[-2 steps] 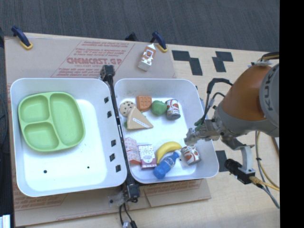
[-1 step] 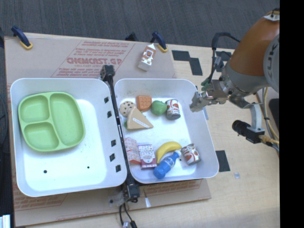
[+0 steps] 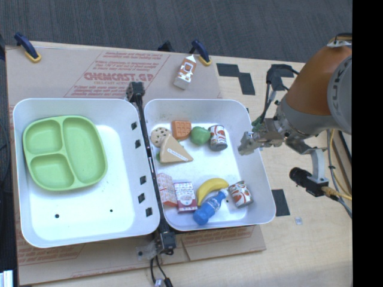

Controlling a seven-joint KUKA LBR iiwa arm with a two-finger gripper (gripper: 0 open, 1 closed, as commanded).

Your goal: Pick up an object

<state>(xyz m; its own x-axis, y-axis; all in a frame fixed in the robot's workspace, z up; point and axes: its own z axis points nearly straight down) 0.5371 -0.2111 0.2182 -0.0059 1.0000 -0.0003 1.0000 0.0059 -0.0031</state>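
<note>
The gripper (image 3: pixel 248 143) hangs over the right rim of the right bin (image 3: pixel 258 178), and whether it is wide or narrow cannot be told; nothing shows between its tips. Behind it the arm (image 3: pixel 317 88) swells into a smooth orange and grey dome.

Nearest to the gripper, just to its left, stands a small red-and-white can (image 3: pixel 218 137), and past that a round green lime (image 3: pixel 200 135), an orange ridged cracker (image 3: pixel 181 128), a speckled cookie (image 3: pixel 158 136) and a pale wedge of cake or cheese (image 3: pixel 173 152). Below and slightly left of the gripper lies a second can (image 3: pixel 240 194) on its side near the bin wall, touching a curved yellow banana (image 3: pixel 212 188). A blue plastic bottle (image 3: pixel 209 208) lies against the banana, with a red printed carton (image 3: pixel 185 196) and a pinkish packet (image 3: pixel 166 187) further left.

Far to the left, the other bin (image 3: pixel 84 214) holds a matte green divided plate (image 3: pixel 64 153) with three hollows. Up and left of the gripper, outside the bins, a small milk carton (image 3: pixel 185 72) lies on printed cardboard (image 3: pixel 119 76).
</note>
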